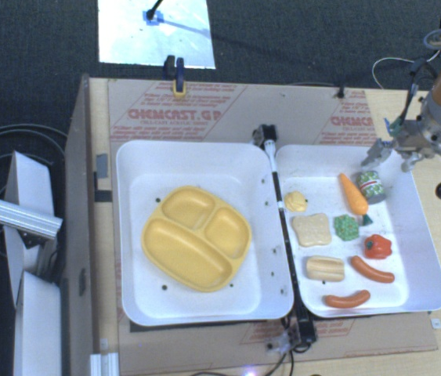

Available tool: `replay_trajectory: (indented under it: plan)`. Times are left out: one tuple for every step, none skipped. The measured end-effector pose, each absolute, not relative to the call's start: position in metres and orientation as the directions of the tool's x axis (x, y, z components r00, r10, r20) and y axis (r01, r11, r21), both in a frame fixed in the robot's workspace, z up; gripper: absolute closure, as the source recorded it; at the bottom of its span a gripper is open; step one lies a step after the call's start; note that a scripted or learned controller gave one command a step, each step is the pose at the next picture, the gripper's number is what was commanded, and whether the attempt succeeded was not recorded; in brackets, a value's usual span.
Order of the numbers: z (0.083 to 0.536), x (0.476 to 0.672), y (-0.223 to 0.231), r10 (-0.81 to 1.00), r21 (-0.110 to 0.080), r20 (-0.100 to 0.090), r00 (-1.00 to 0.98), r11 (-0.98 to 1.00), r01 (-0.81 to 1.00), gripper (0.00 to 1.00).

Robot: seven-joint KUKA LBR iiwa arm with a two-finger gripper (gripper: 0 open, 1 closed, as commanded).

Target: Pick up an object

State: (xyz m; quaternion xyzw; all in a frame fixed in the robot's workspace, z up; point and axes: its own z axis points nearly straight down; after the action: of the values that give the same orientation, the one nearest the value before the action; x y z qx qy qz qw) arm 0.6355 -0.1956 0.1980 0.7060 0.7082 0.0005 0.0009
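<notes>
**Bins at pick stage: tray on one side, toy food on the other, gripper at far rim**

Left bin [138, 210]: white and shallow, it carries one item, a yellow compartment tray [196, 237] lying flat and turned at an angle, roughly centred. All its sections read as bare. Judged to be the drop side, since nothing loose lies there.

Divider: the two bins meet along a dark seam running front to back, clamped at both ends.

Right bin [424, 276]: this one holds all the loose pieces, spread apart so each can be taken singly. Reading across: a small yellow piece [296, 202] near the seam; below it a pale bread slice [312, 229]; below that a tan bun [325, 268]; a sausage [346, 298] at the front edge. Next come an orange carrot [353, 194] lying slantwise, a green broccoli [346, 226] just beside its lower tip, a red tomato [377, 246], and a second sausage [373, 269]. A green-and-white round piece [371, 185] sits touching the carrot's upper right side.

Gripper [396, 153]: it hangs over the far right corner of the right bin, above and just beside the green-and-white piece. Its fingers look spread fairly wide, with nothing between them. No object is lifted yet; every candidate lies in the right bin. Judgement: the green-and-white piece or the carrot is the likeliest target, and their contact risks a nudge.
</notes>
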Motion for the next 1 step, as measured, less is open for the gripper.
replay_trajectory:
  plan:
    - [0.0842, 0.6386, -0.1955, 1.0, 0.002, -0.001, -0.004, 0.004, 1.0, 0.0]
